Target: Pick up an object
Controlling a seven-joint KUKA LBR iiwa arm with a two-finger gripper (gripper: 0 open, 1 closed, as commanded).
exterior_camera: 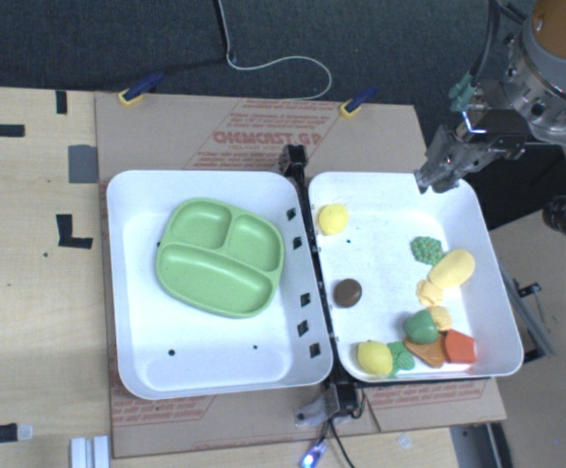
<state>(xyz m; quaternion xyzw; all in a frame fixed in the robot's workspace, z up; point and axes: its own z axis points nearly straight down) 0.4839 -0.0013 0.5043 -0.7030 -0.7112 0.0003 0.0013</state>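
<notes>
Toys are lying loose in the right bin (pixel 478 224), and any one of them would do for my task. Taking the brown disc (pixel 347 292) as my landmark: it is sitting alone near the bin's middle, with bare white floor all round it, so I judge it the easiest to come down on. A yellow ball (pixel 332 218) is resting beyond the disc, close to the divider (pixel 307 261), where that wall is crowding one side. Right of the disc, a green knobbly piece (pixel 424 250) and a pale yellow piece (pixel 449 271) are lying near each other. Nearer than the disc, along the front rim, a lemon (pixel 375 358), a green piece (pixel 421 327) and an orange block (pixel 460 346) are bunching together and touching, leaving little room for fingers.

My pincer (pixel 441 175) is hanging far right of the disc, over the bin's back corner, carrying nothing; I cannot tell whether it is spread or pressed together. Left of the disc, past the divider, a green tray (pixel 221 256) is lying tilted in the left bin (pixel 132 291).
</notes>
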